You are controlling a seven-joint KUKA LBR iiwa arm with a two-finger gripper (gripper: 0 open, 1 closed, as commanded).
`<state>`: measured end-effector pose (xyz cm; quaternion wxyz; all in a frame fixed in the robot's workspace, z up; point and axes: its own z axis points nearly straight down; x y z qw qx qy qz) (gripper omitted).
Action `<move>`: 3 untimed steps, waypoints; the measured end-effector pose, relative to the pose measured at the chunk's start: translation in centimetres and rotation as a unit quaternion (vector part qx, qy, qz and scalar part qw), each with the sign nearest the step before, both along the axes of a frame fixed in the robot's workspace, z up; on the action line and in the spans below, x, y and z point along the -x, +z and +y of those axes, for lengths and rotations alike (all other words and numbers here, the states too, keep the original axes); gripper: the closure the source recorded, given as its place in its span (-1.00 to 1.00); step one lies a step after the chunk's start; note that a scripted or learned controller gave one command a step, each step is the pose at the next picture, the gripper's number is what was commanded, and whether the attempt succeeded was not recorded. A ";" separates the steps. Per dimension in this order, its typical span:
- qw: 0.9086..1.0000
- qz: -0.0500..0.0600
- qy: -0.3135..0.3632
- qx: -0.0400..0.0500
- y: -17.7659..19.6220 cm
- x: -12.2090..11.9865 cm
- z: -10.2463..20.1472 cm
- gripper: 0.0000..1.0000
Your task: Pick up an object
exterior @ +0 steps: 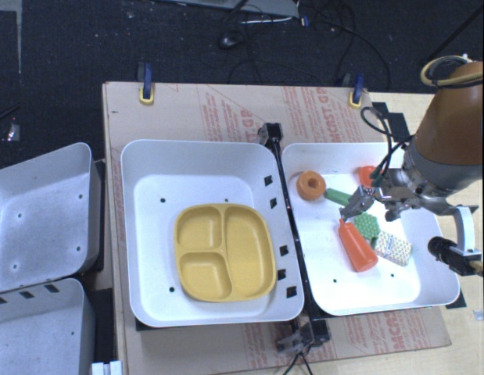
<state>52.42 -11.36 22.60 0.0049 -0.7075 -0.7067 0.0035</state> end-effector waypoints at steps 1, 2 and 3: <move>1.000 -0.005 0.001 0.001 0.5 -0.2 0.0 -1.00; 1.000 -0.003 0.000 0.000 -5.3 -0.5 0.9 -1.00; 1.000 -0.004 0.000 0.001 -9.8 -0.8 1.6 -1.00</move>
